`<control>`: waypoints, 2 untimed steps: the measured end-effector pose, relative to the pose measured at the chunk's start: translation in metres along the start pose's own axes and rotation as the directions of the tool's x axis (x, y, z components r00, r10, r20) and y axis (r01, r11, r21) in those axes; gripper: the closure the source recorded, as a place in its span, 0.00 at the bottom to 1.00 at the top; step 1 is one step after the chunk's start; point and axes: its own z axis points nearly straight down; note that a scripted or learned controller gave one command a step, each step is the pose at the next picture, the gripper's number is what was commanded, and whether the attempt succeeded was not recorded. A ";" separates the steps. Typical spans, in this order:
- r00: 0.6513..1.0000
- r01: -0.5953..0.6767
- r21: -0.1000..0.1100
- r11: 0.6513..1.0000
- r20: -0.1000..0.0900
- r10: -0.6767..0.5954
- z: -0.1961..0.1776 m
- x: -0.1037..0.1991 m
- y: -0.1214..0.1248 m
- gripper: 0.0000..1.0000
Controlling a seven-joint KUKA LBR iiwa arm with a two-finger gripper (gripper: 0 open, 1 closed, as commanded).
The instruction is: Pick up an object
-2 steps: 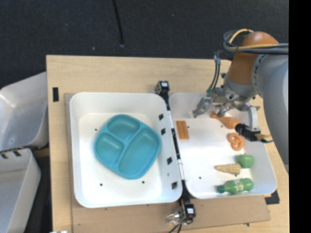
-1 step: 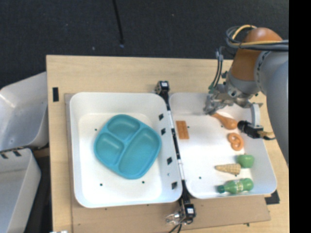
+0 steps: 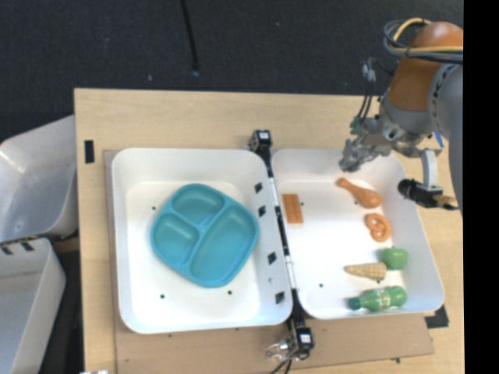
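green bottle (image 3: 380, 298) is lying nearest; light, slick drumstick (image 3: 359, 192) is sitting beneath tool (image 3: 352, 159), grip state unclear; take its thick end

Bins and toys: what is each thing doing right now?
Gripper: hovering over the right bin's far edge, holding nothing.
Blue tray: flat in the left bin.
Chicken leg: lying near the gripper.
Orange block: lying flat.
Pretzel: lying flat.
Ice cream cone: on its side.
Green bottle: on its side.
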 end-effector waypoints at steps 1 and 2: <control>1.000 0.003 0.001 1.000 0.000 -0.003 -0.042 -0.001 0.001 1.00; 1.000 0.009 0.006 1.000 -0.002 -0.009 -0.037 0.050 0.006 1.00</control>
